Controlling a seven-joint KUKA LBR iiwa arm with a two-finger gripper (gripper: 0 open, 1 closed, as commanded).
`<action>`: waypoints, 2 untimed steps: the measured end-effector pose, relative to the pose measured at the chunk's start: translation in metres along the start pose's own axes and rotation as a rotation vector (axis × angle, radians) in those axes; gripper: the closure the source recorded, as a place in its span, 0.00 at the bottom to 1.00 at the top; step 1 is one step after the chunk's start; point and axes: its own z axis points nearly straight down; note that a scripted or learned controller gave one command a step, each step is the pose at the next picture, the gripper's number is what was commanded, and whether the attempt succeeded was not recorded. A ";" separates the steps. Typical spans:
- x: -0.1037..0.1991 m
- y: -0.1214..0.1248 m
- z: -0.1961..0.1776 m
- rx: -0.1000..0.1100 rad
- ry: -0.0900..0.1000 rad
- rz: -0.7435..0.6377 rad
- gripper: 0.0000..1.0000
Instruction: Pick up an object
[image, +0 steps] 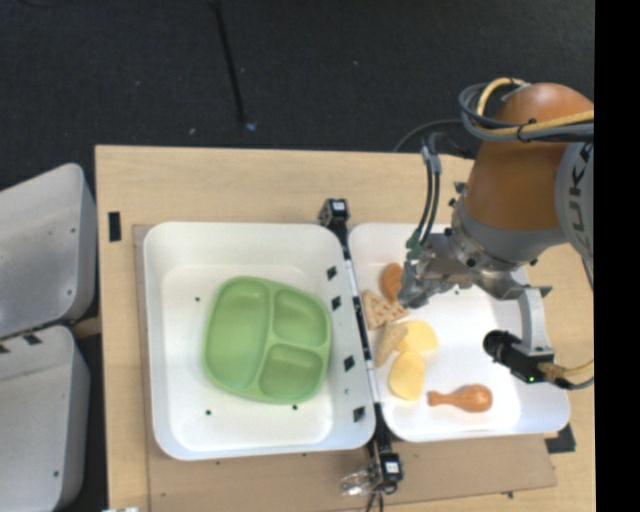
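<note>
Several food pieces (400, 335) just below-left of gripper (412, 290) — apart.

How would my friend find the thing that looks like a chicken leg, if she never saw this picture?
Start at the right white bin, the one the grey and orange arm reaches over. Look along its near edge, just right of the pale yellow pieces. The chicken leg lies there on its side: orange-brown, with a fat rounded end and a thin handle pointing left, and it is the only long, thin thing in that bin.
</note>
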 end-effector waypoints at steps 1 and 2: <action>0.058 -0.004 0.019 0.001 0.001 -0.002 1.00; 0.107 -0.008 0.033 0.002 0.001 -0.001 1.00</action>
